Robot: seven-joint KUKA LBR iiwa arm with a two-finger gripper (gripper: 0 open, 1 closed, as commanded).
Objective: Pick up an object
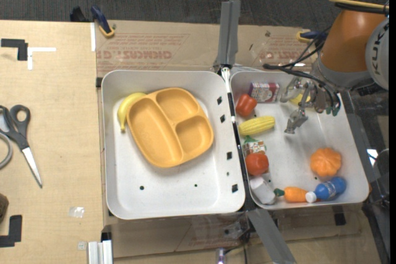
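Pale wood covers the desk [49, 133], with scissors [21, 139] at the left edge. Nearest, along the right bin's [352, 133] lower rim, lie a carrot [296, 195] and blue bottle [330, 188]. Above them sit an orange [325, 161], tomato [257, 163] and corn [256, 126]. My gripper [297, 120] hangs over bare bin floor at centre right, grasping nothing; I cannot tell how far it is spread. Left, a yellow plate [167, 127] covers a banana [127, 107].

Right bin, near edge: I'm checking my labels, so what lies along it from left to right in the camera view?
White cup → carrot → blue bottle, lying along the near wall of the right bin.
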